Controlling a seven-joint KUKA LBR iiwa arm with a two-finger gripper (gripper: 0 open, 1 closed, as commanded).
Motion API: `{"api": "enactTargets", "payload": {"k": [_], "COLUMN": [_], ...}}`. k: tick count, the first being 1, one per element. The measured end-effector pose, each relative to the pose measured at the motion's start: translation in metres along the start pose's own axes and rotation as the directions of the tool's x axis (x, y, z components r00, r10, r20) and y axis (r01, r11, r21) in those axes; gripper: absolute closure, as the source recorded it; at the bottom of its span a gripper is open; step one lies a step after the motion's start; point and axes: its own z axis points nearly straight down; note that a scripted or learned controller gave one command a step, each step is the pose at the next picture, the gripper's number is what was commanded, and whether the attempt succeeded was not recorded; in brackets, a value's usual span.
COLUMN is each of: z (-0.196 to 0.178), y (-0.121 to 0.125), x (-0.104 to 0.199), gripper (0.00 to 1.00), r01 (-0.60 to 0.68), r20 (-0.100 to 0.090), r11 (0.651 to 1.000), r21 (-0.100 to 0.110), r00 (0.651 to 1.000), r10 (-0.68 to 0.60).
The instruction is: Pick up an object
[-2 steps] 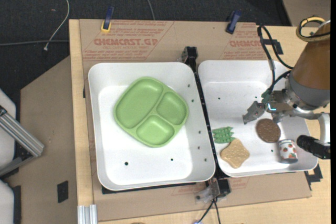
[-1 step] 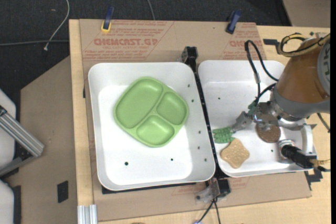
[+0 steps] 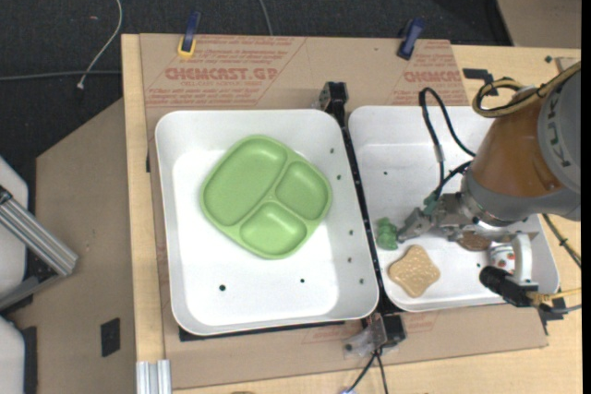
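Observation:
In the right bin (image 3: 397,152) a small green object (image 3: 386,233) lies against the left wall. A tan cracker-like piece (image 3: 413,270) rests just below it, near the bin's front. My gripper (image 3: 428,215) hangs low over the bin, right of the green object and above the tan piece. The arm's orange band (image 3: 517,148) and grey wrist cover the right part of this bin. A red-brown object (image 3: 473,241) peeks out under the wrist.
The left bin (image 3: 185,272) holds a green divided plate (image 3: 266,196) with three compartments. Black clamps sit between the bins at the back (image 3: 332,94) and front (image 3: 386,328). A black cable (image 3: 441,125) loops over the right bin. Blue clips (image 3: 190,32) pin the cardboard.

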Motion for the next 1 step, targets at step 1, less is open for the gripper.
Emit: {"api": "enactTargets", "payload": {"k": [1], "z": [-0.0131], "y": [0.0012], "x": [0.0001], "gripper": [1.0], "r01": [0.0], "r20": [0.001], "r11": [1.0], "r21": [-0.005], "r00": [1.0], "r10": [0.0]}}
